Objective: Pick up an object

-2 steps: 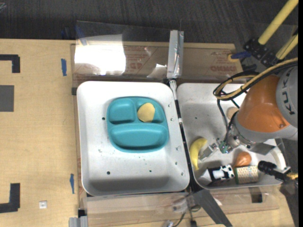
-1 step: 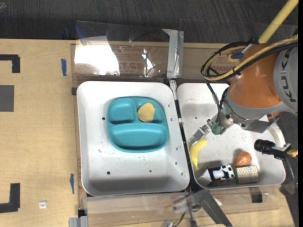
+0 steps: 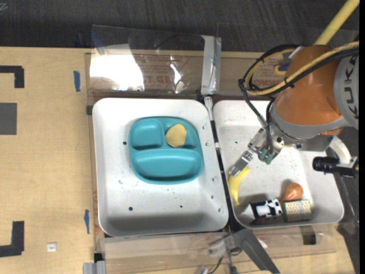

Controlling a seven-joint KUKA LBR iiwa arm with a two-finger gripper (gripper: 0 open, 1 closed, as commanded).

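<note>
Tan board covered the desk (image 3: 45, 170), and two shallow white bins sat side by side on it, with a sheet of clear plastic (image 3: 154, 67) taped behind them. Seen from the one camera above, the left bin (image 3: 114, 210) held a teal divided plate (image 3: 165, 156), and a yellow round piece (image 3: 176, 135) lay in the plate's upper right compartment. In the right bin (image 3: 319, 207), the claw (image 3: 246, 160) hung low on the grey arm with its orange band (image 3: 311, 93), just above the upper end of a yellow banana-like object (image 3: 236, 182) that lay against the bin's left wall. Whether the claw was open or closed could not be told. Near that bin's front wall lay a small black-and-white toy (image 3: 267, 208), a patterned roll (image 3: 297, 209) and an orange-red object (image 3: 293, 191).
</note>
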